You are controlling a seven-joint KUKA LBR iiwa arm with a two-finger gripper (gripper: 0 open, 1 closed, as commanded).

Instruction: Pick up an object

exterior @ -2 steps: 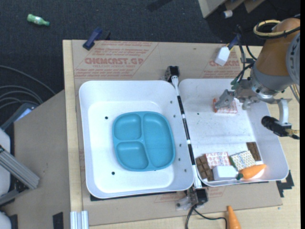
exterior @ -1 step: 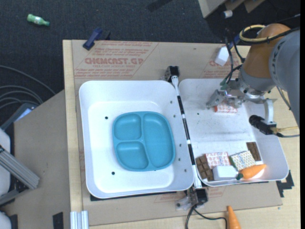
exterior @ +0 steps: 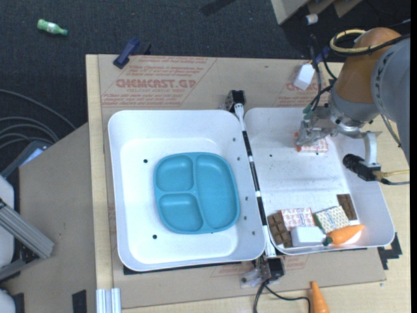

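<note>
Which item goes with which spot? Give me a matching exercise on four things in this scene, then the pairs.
Things:
1. blue divided plate
2. orange carrot
3. gripper
4. small green object

Places:
A. on the dark floor, beyond the bench's far left corner
B. over the far part of the right bin
C. in the middle of the left bin
D. in the near corner of the right bin, beside the small packets

Pairs: 1-C, 2-D, 3-B, 4-A
</note>
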